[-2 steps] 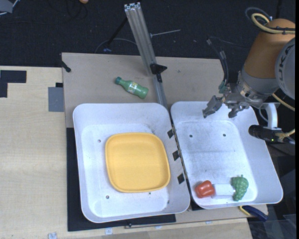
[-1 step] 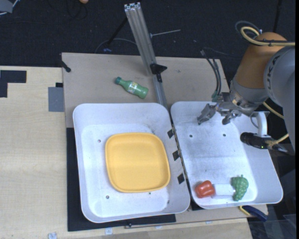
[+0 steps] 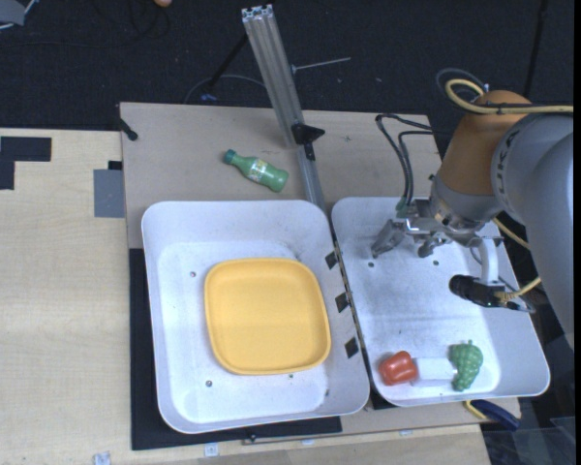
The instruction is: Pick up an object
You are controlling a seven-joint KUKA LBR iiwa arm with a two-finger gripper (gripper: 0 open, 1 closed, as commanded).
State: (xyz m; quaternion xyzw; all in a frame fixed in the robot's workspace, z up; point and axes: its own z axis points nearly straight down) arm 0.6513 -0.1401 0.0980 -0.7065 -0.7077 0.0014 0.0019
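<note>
Red pepper point(image 3: 398, 367) below tool point(image 3: 405, 239) (well apart)

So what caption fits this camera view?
End effector above right bin holding red pepper, green toy; yellow plate left.

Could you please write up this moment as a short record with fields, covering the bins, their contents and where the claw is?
left bin: holds a yellow plate lying flat
right bin: holds a red pepper and a green broccoli-like toy near its front edge
claw: over the rear of the right bin, apart from both toys, nothing seen between its fingers
green bottle: lying on its side on the bench behind the left bin
task status: no object picked up yet
</note>
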